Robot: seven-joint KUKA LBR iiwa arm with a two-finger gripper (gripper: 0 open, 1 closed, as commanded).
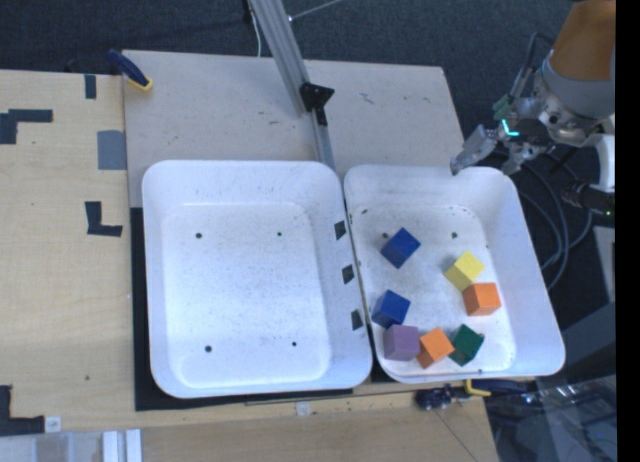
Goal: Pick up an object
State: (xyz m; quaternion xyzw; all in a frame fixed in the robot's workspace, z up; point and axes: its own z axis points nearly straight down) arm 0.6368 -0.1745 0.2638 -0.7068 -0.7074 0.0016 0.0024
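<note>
Two shallow white bins side by side on a pale wooden worktop (60, 280), a dark mat beneath them. Left bin (160, 190) bearing only small dark specks. Right bin (530, 280) holding seven small blocks: a blue cube (400, 247) near the middle toward the far side, tilted on an edge; a second blue cube (391, 307) nearer the front, by the inner wall; a yellow block (464, 270) to the right with an orange block (482, 298) touching it just in front; along the front, a purple block (402, 341), a smaller orange block (434, 346) and a dark green block (465, 344), packed together in a row. Gripper (470, 157) at the far right corner of the right bin, over its rim, well apart from every block, with nothing in its grasp; whether open or closed, cannot tell from this angle. Orange-banded arm (585, 40) behind it at the right edge. A grey metal rail (285, 45) slanting down from the top to the gap between the bins
</note>
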